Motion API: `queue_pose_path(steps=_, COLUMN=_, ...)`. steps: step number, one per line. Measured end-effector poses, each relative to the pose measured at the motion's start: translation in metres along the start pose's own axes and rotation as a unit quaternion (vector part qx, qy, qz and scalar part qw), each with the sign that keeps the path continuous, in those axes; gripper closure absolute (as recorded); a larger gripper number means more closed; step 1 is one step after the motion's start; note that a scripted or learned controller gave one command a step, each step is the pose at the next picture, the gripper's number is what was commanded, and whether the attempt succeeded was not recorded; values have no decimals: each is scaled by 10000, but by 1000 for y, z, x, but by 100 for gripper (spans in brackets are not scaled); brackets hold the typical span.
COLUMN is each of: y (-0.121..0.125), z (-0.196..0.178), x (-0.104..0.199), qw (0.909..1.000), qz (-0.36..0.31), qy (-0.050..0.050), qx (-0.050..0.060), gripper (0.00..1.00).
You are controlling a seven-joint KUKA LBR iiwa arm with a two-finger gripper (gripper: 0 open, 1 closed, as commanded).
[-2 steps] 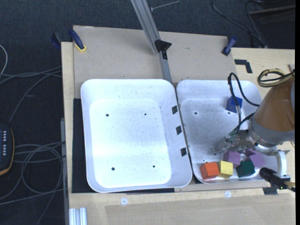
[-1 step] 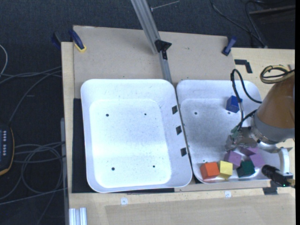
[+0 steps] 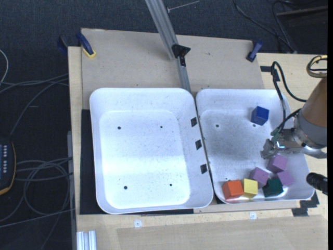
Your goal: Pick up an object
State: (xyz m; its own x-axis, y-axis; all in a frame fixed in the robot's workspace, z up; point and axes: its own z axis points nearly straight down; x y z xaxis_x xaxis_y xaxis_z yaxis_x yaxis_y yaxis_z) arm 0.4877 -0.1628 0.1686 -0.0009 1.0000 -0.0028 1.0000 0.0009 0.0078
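hand (image 3: 271,149) — low in right bin (image 3: 229,108) | grip: cannot tell | purple block (image 3: 279,163) — just below it, touching unclear

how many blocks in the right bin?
7: blue near the far wall; three purple, orange, yellow, green in the near corner. Hand may hide more.

Clearly a robotics lab: plywood counter (image 3: 156,51) held by blue clamps (image 3: 86,45), loose black cables (image 3: 31,160) over dark carpet (image 3: 36,14).
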Motion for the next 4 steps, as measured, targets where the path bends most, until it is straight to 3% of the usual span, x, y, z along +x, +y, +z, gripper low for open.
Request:
queue_pose_path(steps=2, y=4, z=-118, x=2, qw=10000, qz=-7, qy=1, qx=-3, gripper=100)
queue_pose_path(steps=4, y=30, z=-111, x=96, qw=10000, qz=-25, qy=24, qx=51, gripper=100)
